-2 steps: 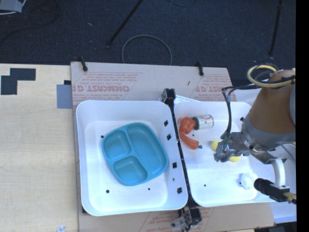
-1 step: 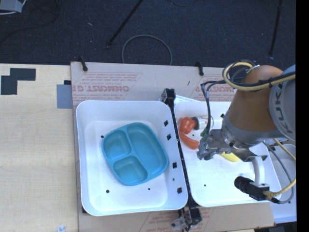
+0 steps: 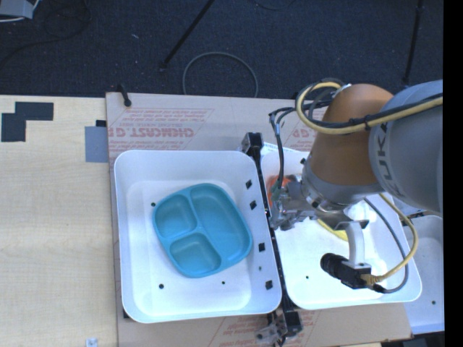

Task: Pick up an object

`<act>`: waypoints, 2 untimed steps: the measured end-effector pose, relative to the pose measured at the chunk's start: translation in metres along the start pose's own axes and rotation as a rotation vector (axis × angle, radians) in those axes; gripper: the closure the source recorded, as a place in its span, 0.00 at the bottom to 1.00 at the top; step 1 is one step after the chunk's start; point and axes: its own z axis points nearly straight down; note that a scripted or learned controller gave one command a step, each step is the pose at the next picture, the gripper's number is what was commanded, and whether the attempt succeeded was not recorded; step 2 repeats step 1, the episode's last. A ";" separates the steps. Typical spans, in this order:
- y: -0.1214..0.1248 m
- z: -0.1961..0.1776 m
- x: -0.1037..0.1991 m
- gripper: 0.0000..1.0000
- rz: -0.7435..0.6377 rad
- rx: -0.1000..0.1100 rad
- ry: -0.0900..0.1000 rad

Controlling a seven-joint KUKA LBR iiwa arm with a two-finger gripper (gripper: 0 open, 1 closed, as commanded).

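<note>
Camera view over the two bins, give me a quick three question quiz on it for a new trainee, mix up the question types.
1. True or false: the blue divided plate lies in the left bin.
2. Over which bin does the arm's orange band sit?
   A. the left bin
   B. the right bin
   C. the bare bench left of both bins
3. Fill in: the plate has ___ compartments.

Key
1. True. It lies flat near the bin's middle.
2. B. The arm reaches in from the right, and its wrist covers that bin's upper part.
3. Three: two on the upper side, one on the lower.
</note>
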 end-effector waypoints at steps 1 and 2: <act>0.007 0.013 0.052 1.00 0.001 0.002 -0.001; 0.007 0.013 0.052 1.00 0.001 0.002 -0.001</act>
